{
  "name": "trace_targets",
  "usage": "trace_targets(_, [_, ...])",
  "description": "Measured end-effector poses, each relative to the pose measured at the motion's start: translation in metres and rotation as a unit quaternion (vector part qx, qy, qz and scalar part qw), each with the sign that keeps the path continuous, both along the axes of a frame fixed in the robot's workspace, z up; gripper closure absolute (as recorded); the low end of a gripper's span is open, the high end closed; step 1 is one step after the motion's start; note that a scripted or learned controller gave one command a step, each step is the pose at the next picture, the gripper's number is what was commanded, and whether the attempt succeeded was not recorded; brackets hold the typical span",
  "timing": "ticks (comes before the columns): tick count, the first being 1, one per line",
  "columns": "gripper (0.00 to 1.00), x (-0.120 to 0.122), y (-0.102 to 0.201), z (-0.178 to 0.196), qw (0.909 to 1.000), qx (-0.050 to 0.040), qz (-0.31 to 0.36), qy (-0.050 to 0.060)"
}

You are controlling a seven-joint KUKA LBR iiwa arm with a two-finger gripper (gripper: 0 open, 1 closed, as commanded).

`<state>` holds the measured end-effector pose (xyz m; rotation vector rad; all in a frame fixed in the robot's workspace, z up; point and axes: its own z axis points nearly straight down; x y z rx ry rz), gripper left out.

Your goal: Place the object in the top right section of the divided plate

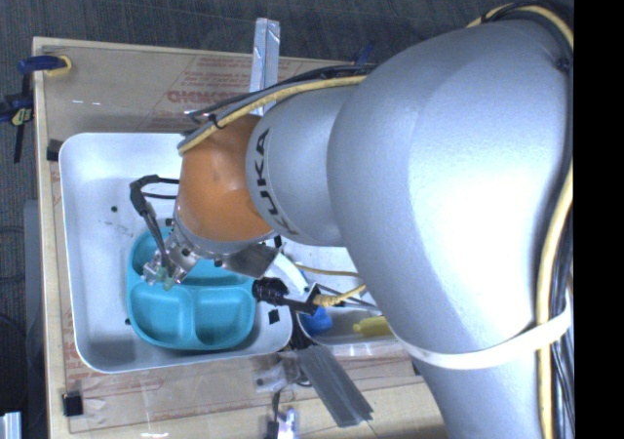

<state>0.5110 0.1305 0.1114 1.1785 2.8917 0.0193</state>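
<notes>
A blue divided plate (210, 318) lies in the near part of the left white bin (86, 232). My gripper (162, 273) hangs over the plate's far-left section, at or just above its surface. The orange band and the grey wrist (224, 188) cover the plate's far-right part. The gripper's tip is small and partly hidden by cables, and I cannot make out any object in it.
The bulky grey arm (439, 164) covers most of the right bin. A yellow object (369, 326) and a small blue one (319, 311) peek out beneath it. A metal bracket (265, 49) stands at the bench's far edge, another (327, 386) at the near edge.
</notes>
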Motion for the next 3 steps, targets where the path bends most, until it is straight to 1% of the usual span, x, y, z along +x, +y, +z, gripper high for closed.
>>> trace_targets(1, [1.0,0.006,-0.044,0.08,0.9999,-0.0024,-0.008,0.011])
trace_targets(2, [1.0,0.031,-0.046,0.152,0.9831,-0.0047,0.183,0.009])
trace_targets(3, [1.0,-0.03,-0.056,0.118,0.9539,-0.0056,0.3,0.011])
